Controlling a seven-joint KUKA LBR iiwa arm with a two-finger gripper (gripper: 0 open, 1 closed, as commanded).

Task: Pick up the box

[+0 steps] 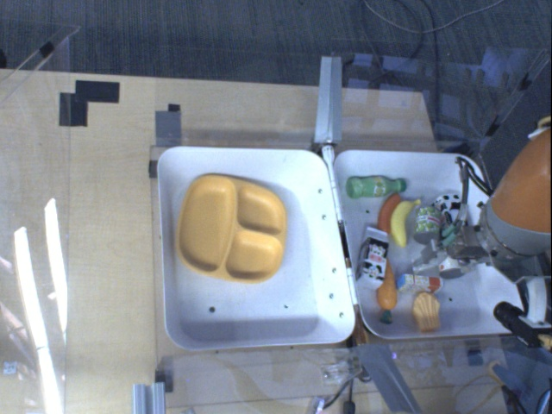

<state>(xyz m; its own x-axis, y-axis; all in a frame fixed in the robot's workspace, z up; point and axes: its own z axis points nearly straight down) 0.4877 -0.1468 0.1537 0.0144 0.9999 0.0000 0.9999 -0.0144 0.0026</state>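
Right bin (466, 324): shallow, white, crowded with small goods.

Box (373, 256): small black-and-white carton, lying flat near the left wall of the right bin, below the green bottle (374, 185), left of the banana (400, 222). Carrot (387, 293) just beside its lower right corner, possibly touching.

Gripper (442, 261): low over the middle of the right bin, among a green cup (427, 221) and a small red-and-blue packet (420, 281), apart from the box. Open or closed: cannot tell from this view. No box seen in its grasp.

Left bin (198, 326): white, bearing a yellow divided tray (231, 227). Not part of the step.

Step in hand, as judged: approach, with the grasp not yet made.

Handling notes, as judged:
- Lift clear of the clutter before travelling left, to avoid dragging the packet or banana along.
- Centre over the carton and turn the wrist to span its narrow side.
- Descend straight, keeping off the bin wall on one side and the carrot on the other.
- Close on the carton alone; a light cardboard shell likely to skid or crush, so moderate force.
- Raise slowly and check the hold.
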